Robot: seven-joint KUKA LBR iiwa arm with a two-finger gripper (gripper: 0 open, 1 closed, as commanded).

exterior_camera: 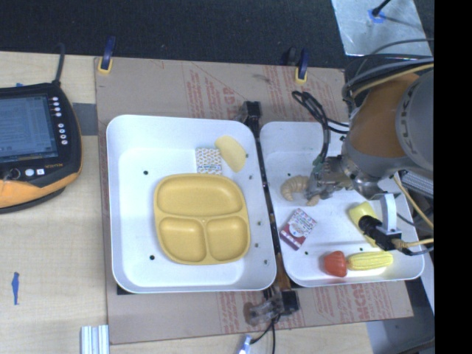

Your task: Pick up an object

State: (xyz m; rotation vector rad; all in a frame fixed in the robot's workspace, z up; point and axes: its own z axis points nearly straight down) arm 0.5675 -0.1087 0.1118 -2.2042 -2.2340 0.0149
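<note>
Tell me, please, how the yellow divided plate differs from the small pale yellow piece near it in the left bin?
The divided plate is large and fills the bin's middle, while the pale yellow piece is small and sits near the far wall. The plate is a rounded rectangle with three compartments; the piece is a plain oblong. The plate's yellow is deeper. Both lie in the left bin.

Robot lab: teach pendant [33, 142], clamped cardboard [184, 87], cables [313, 109].
</note>
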